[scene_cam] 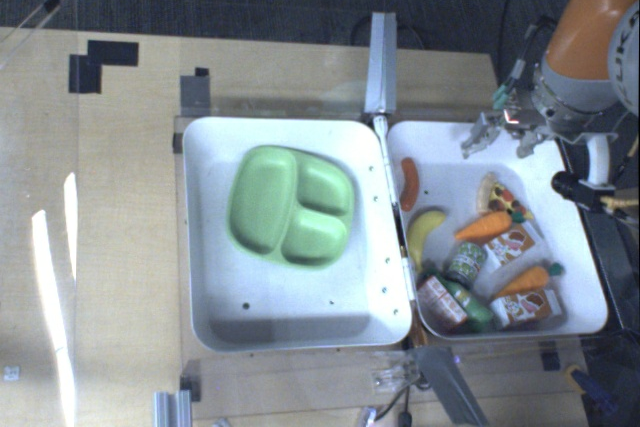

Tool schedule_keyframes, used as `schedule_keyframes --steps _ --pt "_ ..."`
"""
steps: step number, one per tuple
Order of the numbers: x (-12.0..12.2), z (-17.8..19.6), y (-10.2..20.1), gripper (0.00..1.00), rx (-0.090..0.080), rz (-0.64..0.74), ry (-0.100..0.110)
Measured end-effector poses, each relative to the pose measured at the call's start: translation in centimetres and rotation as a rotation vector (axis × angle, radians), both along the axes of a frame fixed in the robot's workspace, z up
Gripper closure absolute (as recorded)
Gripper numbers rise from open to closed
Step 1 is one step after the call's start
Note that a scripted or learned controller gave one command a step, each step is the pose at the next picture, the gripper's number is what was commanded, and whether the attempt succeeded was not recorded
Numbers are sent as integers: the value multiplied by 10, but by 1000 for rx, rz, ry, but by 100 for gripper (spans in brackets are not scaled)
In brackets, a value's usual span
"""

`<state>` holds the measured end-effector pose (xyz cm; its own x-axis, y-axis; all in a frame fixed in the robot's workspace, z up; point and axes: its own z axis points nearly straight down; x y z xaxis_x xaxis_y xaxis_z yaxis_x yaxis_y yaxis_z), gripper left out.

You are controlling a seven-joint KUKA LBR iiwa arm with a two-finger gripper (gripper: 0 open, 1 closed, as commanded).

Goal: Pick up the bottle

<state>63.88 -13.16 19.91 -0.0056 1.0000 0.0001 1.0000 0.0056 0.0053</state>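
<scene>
**Camera view: bottle lies in the right bin, arm at the bin's far edge**

The bottle (462,300) lies on its side near the front wall of the right bin (580,320). It is dark, with a green neck end pointing toward the front right and a reddish label toward the left. It touches a small green-labelled can (466,262) just behind it, and a red-and-white carton (525,308) lies just to its right. A carrot (526,279) rests across that carton. A second carrot (483,226) lies farther back, beside another printed carton (510,245). A yellow banana (424,230) sits to the left of the can, and a reddish sausage (408,183) lies near the bin's left wall. A slice of pizza (500,192) lies toward the back.

The gripper (505,137) hangs over the far rim of the right bin, well apart from the bottle. Its fingers (478,140) stand spread wide, with nothing between them. The grey arm with its orange band (595,20) comes in from the upper right.

The left bin (200,245) holds a green divided tray (292,205), set toward its back. Both bins sit on the pale wooden table (100,245).
</scene>
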Motion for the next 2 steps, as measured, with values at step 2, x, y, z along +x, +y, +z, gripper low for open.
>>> schedule_keyframes --steps 2 --pt "-34 -95 29 0 2 -252 1"
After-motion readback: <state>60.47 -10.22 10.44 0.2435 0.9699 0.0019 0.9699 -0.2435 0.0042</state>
